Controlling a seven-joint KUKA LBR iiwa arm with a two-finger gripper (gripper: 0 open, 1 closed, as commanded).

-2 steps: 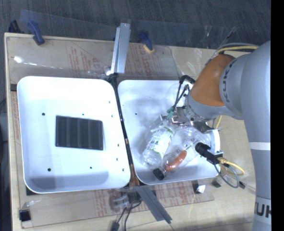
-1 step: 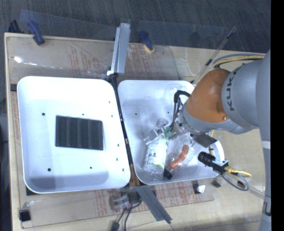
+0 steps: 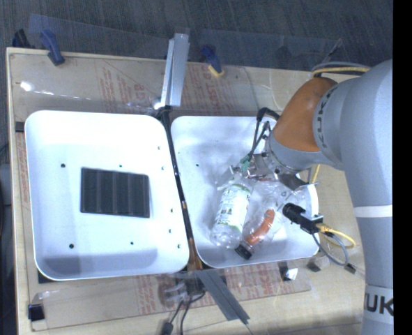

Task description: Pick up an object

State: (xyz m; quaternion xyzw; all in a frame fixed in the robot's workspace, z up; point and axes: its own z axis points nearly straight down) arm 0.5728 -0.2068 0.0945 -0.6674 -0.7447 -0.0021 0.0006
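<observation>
In the right bin (image 3: 195, 142) lie two clear plastic bottles. The one with a green and white label (image 3: 231, 211) points toward the bin's front edge. A second one, with an orange label and a black cap (image 3: 256, 232), lies to its right. Crumpled clear plastic (image 3: 240, 176) sits just behind them. My gripper (image 3: 258, 166) reaches down into the bin's right half, right above that clear plastic and behind the bottles. Its fingertips are hidden among the clutter and the wrist.
The left bin (image 3: 45, 152) holds a dark ribbed rectangle (image 3: 115, 192) in its middle. A metal divider (image 3: 174, 68) stands at the back between the bins. Blue clamps (image 3: 52, 47) grip the bench's rear edge. Cables (image 3: 331, 239) hang by the right bin's outer rim.
</observation>
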